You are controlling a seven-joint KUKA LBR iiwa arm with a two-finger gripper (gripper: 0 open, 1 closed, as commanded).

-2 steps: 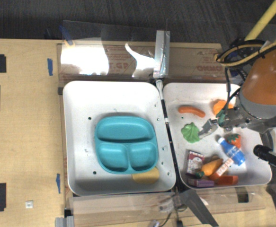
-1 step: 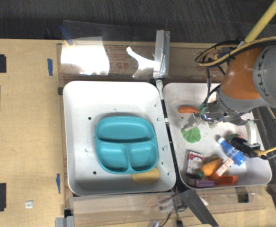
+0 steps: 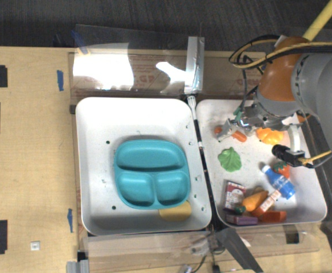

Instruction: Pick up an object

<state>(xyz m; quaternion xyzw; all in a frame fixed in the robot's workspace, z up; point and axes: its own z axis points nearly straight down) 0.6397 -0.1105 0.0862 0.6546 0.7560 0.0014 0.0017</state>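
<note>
While the arm reaches in from the right of the camera view, its gripper [image 3: 234, 127] hangs low over the upper part of the right bin [image 3: 319, 201], and whether the fingers are apart or together I cannot tell, since the metal tip is small and seen from above. Just beside the tip lies a small orange piece [image 3: 239, 135], with a yellow-orange toy [image 3: 269, 135] a little further right and a green leaf-shaped toy [image 3: 230, 159] below. Toward the near wall sit a blue bottle [image 3: 279, 182], a carrot-like toy [image 3: 254, 199] and a dark packet [image 3: 233, 195], crowded together. The left bin [image 3: 91, 152] bears a teal divided tray [image 3: 152, 172] with a tan block [image 3: 175, 211] at its near edge.

To do the pick well, I judge the orange piece the likeliest target: centre over it, come straight down, and close only once the fingers straddle it, keeping clear of the bin wall
</note>
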